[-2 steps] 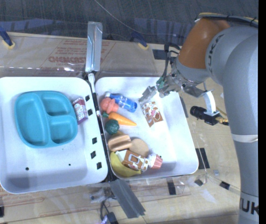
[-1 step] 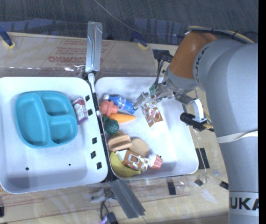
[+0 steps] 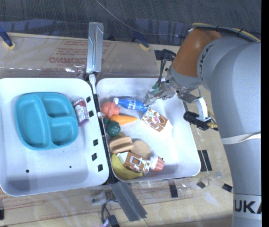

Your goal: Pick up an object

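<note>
Where the grey arm [image 3: 233, 93] reaches in from the right, its gripper [image 3: 152, 96] is seen low over the right bin [image 3: 184, 145], at the bin's upper middle. The tip is placed just at the right end of a blue and white bottle [image 3: 130, 103], which lies on its side on the bin floor. Whether the tip touches the bottle cannot be told, and how the claw stands cannot be made out, since the metal parts blur together at this slant. Nothing is seen lifted off the bin floor.

Just beside the gripper, below and to the right, a small white and brown carton [image 3: 155, 120] is lain flat. To the left of the bottle an orange-red round toy [image 3: 109, 109] is found near the divider, and beneath the bottle a carrot [image 3: 125, 119] is laid crosswise, with a dark green piece [image 3: 113, 128] just below it. Lower in the same bin a hot-dog bun [image 3: 120, 143] and a tan round bread [image 3: 141, 149] are set close together. At the bin's lower edge a yellow banana [image 3: 121, 170] is partly covered by a second printed carton [image 3: 135, 162], and a small pink cupcake-like item [image 3: 157, 163] is touching that carton's right end.

In the left bin [image 3: 11, 174] a light blue sectioned tray [image 3: 46, 119] is placed toward the upper left, and a small dark red can [image 3: 81, 110] is resting just beside the tray's right edge.
</note>
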`<state>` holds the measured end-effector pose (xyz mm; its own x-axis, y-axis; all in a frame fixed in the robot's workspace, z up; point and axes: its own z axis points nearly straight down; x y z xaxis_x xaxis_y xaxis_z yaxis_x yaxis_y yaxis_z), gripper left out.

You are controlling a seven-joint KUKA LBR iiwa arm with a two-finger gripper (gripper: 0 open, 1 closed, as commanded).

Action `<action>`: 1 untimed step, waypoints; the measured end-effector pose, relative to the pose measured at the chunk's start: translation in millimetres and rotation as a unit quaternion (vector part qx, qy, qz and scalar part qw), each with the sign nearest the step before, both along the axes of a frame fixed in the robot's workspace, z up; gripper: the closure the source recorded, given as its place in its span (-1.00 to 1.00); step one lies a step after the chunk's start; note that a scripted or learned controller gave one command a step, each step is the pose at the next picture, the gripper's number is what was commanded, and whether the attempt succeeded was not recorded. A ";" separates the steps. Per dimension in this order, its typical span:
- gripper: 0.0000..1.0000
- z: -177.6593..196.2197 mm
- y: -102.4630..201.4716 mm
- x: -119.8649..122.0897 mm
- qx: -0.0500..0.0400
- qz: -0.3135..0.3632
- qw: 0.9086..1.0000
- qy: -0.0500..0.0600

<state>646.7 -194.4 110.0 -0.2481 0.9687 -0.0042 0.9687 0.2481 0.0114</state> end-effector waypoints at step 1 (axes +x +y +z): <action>-1.00 -0.1 0.1 -0.1 0.000 0.000 1.000 0.000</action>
